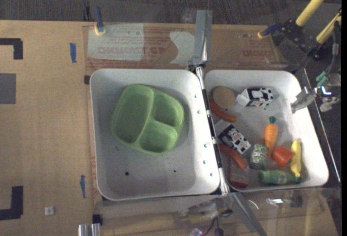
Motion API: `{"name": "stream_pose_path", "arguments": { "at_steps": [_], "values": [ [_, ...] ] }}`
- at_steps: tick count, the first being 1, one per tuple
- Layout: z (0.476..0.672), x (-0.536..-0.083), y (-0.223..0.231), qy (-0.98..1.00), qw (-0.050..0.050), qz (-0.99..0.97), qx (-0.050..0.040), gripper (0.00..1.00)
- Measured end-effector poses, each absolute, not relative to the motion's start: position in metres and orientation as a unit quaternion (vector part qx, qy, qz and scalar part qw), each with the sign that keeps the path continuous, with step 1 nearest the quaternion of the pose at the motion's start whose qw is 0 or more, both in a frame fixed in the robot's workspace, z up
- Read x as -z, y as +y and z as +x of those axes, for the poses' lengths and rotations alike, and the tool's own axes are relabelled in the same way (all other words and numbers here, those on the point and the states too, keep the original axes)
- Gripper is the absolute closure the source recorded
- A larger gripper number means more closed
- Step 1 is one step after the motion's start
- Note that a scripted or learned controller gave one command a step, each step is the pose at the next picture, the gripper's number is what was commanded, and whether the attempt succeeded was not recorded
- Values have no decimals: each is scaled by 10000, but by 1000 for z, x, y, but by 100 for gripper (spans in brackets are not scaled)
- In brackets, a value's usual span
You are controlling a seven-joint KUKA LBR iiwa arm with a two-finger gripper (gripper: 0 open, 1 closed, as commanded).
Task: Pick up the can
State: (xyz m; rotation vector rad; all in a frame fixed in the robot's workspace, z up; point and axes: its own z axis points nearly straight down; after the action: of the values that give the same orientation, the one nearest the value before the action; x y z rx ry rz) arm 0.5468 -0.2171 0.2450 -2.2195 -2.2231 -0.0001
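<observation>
The can is small, with a greenish label, and stands in the front part of the right bin. It sits between a black-and-white carton and a red toy pepper. A green bottle lies just in front of it. My gripper hangs at the right bin's far right rim, well up and to the right of the can, with nothing visibly in it.
The right bin also holds an orange carrot, a yellow banana, two red sausages, a brown potato, a second carton and a clear cup. A green divided plate lies in the left bin.
</observation>
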Motion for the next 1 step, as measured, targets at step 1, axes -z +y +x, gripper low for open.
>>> {"name": "stream_pose_path", "arguments": {
  "at_steps": [1],
  "values": [
    [501,-108,-186,-7335,1,-6797,2,0]
  ]
}}
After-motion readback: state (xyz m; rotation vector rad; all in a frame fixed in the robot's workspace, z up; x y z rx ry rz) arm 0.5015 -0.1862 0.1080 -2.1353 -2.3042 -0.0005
